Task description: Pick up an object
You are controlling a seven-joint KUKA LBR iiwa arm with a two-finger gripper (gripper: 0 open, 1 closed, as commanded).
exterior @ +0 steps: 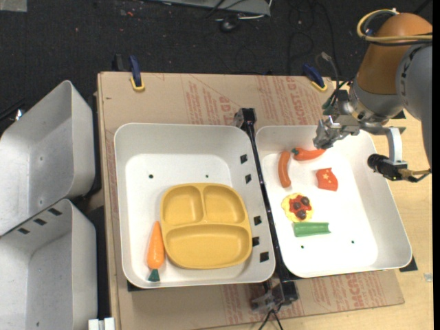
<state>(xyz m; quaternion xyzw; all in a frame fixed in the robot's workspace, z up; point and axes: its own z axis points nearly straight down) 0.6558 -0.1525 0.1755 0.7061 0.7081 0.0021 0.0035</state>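
1. Gripper — lowered over the right bin near its far edge; whether it is released or clenched cannot be told.
2. Orange pepper-like piece — lies directly beneath the gripper's tip, touching or nearly so.
3. Sausage, red piece, small pizza, green strip — nearer the bin's middle.
4. Left bin — yellow divided tray, carrot beside it.

Red print on the board is illegible.
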